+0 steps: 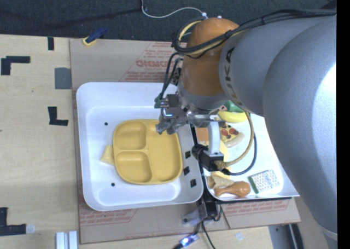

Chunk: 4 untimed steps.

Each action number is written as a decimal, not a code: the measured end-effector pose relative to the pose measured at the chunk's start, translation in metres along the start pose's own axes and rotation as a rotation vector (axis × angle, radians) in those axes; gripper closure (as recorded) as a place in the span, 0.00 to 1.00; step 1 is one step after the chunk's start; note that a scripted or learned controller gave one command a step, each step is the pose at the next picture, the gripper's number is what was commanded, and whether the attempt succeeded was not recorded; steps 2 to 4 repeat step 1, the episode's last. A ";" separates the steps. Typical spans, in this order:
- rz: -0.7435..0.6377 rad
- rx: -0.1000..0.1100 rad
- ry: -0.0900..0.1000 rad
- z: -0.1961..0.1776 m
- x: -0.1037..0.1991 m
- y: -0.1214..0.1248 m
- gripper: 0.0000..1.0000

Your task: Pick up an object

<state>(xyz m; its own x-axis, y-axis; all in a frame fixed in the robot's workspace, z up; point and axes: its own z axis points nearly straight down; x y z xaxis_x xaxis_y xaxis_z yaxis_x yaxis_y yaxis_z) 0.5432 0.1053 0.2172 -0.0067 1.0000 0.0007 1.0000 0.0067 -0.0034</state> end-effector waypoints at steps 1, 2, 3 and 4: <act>0.004 -0.002 0.000 -0.014 0.003 0.005 1.00; 0.004 -0.002 0.000 -0.014 0.003 0.005 1.00; 0.004 -0.002 0.000 -0.014 0.003 0.005 1.00; 0.004 -0.002 0.000 -0.014 0.003 0.005 1.00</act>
